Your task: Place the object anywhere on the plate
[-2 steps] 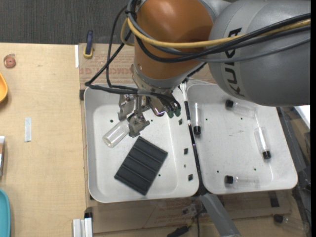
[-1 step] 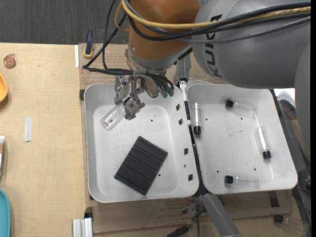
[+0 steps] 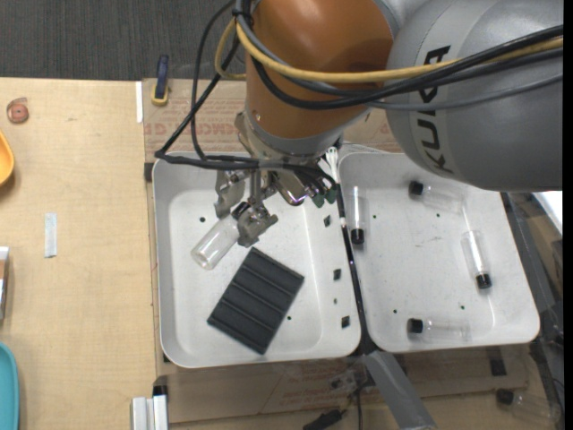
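My jaws (image 3: 243, 220) are closed on the cap end of a clear tube (image 3: 213, 245), its long axis slanting down-left over the left bin (image 3: 179, 330), the black ridged plate (image 3: 257, 299) just below-right.

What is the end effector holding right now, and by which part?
The end effector grips a clear tube by its upper end, in the left bin; the tube's open end slants down-left, beside the black ridged plate.
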